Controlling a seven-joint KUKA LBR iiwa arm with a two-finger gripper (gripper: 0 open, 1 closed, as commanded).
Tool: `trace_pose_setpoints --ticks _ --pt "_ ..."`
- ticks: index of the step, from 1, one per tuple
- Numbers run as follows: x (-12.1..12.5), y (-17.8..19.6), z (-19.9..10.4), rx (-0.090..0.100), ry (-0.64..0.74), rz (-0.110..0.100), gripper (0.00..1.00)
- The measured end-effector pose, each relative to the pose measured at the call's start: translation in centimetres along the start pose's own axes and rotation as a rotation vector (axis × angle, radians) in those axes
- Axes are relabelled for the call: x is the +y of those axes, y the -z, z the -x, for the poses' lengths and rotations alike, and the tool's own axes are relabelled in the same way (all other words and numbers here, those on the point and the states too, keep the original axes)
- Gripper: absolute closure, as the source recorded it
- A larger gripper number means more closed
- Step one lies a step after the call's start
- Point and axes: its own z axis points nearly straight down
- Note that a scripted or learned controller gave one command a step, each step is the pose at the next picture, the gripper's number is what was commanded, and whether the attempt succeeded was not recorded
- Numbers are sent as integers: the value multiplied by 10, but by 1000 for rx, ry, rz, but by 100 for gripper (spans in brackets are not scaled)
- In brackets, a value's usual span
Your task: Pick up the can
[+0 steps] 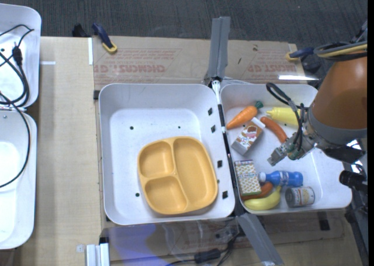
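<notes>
The can (300, 196) lies on its side in the near right corner of the right bin (331, 205). Its long axis runs left to right, with one round end facing left and a little toward the camera. Just beyond it, on the far side, a blue and white bottle (281, 178) also lies on its side, cap to the left. To the can's left sit a banana (263, 201) and a small printed box (247, 178).

The hand (282, 155) hovers above the middle of the right bin, on the far side of the bottle and apart from the can; whether it is wide or narrow I cannot tell. Farther back lie a carrot (242, 116), a small carton (246, 137) and a yellow bottle (284, 115).

The left bin (117, 142) holds a yellow divided plate (176, 174). Both bins rest on the worktop (64, 118).
</notes>
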Motion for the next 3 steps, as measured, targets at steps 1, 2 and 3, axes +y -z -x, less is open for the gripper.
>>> trace_pose_setpoints --ticks 1,2,3 --pt "0 0 0 0 0 0 0" --pt "55 -8 -105 0 -331 -1 0" --pt "60 -8 -104 -1 -447 -1 0"
